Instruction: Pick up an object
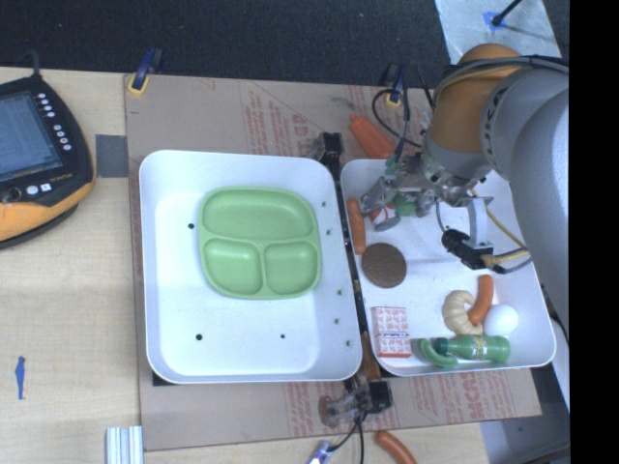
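Claw (pixel 387 204) low over the far end of the right bin (pixel 542 341), finger state impossible to tell under the wrist. Just beside it, an orange carrot (pixel 356 225) along the bin's left wall; nearer, a brown disc (pixel 384 264). Farther off, green bottle (pixel 464 349), white egg (pixel 501 319). Green divided plate (pixel 259 241) in the left bin (pixel 174 356).

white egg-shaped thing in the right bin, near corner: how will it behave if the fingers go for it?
The white egg looks smooth and rounded, so probably slippery and apt to roll. It touches the croissant and sausage, which may block a clean pinch.
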`<state>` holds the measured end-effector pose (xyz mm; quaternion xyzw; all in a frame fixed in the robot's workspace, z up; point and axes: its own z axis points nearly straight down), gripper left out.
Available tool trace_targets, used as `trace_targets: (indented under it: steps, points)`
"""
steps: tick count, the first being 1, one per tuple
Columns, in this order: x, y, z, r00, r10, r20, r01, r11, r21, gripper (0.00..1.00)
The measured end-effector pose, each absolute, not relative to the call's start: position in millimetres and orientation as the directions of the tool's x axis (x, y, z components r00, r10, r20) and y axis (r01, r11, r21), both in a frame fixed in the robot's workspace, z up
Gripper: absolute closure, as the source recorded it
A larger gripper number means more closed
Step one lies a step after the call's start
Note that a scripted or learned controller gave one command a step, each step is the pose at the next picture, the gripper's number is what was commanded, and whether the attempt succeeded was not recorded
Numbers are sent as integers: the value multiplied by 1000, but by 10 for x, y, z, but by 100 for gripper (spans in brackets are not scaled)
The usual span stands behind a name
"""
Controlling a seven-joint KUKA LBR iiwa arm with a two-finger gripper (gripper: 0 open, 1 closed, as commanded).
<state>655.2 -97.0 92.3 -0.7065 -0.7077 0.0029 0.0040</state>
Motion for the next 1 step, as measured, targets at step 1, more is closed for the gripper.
trace_targets:
  steps: [1]
  points:
    - [6552,-965,923,-2,1000,1,1000,2,-10,0]
